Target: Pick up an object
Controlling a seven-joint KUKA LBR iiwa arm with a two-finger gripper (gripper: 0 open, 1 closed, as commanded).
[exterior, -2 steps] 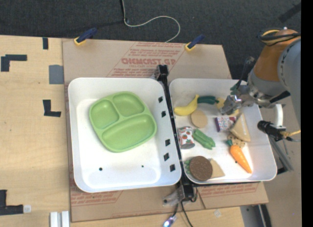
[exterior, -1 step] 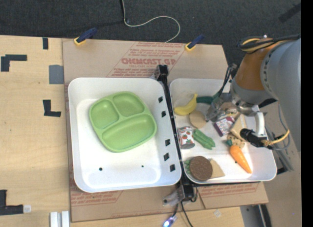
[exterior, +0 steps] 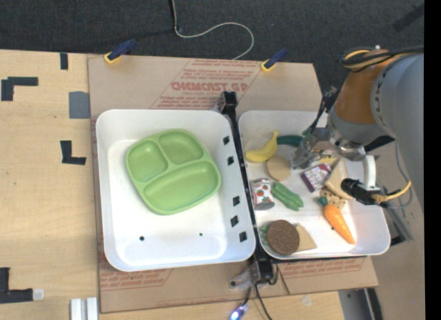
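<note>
Grey arm (exterior: 386, 105), fingers (exterior: 306, 152) possibly over banana (exterior: 264, 150)

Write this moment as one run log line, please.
hand: low in right bin, beside banana | grasp: unclear | green plate: left bin

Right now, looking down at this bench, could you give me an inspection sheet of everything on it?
Surface: two white bins side by side on brown cardboard; left bin, right bin.
Job's things: right bin holds a banana, tan disc, green pickle-like piece, small printed packet, purple packet, carrot and brown cookie.
Clutter: green divided plate in the left bin.
Grippers: pincer low over the right bin, by the tan disc; finger state unclear.
Cables: white cable beyond the bench; more at the arm's wrist.
Surroundings: dark carpet, two clamps on the cardboard's far edge.
</note>
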